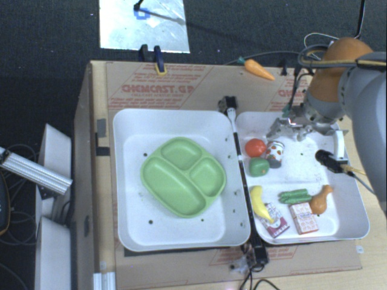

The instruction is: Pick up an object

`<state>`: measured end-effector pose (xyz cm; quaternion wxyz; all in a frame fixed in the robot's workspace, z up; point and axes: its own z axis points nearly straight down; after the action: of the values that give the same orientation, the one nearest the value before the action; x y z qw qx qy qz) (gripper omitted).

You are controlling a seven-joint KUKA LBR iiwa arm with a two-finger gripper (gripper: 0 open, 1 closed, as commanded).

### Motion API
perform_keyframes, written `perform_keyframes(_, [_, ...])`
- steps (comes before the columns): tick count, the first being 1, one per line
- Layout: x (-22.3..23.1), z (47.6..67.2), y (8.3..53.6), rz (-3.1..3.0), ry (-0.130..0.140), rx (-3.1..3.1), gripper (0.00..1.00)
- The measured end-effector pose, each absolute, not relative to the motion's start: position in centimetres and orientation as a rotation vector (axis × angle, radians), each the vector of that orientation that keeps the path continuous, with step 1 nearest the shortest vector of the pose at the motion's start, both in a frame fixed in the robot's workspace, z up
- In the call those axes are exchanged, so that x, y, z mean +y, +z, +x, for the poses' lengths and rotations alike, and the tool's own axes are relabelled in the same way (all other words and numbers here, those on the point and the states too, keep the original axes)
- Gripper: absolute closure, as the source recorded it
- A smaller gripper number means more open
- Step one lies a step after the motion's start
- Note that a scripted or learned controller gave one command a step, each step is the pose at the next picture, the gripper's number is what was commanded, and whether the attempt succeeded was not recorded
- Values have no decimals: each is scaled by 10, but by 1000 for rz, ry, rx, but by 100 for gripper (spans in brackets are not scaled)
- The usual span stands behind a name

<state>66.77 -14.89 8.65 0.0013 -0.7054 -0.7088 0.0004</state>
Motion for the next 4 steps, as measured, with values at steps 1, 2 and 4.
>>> perform_keyframes(1, [-98,669,85,-2216,-3,-2228,0])
perform_keyframes(2, [-107,661,85,-2221,-1,-2224,0])
perform_keyframes(4, [-98,650,85,-2220,-1,-2225,0])
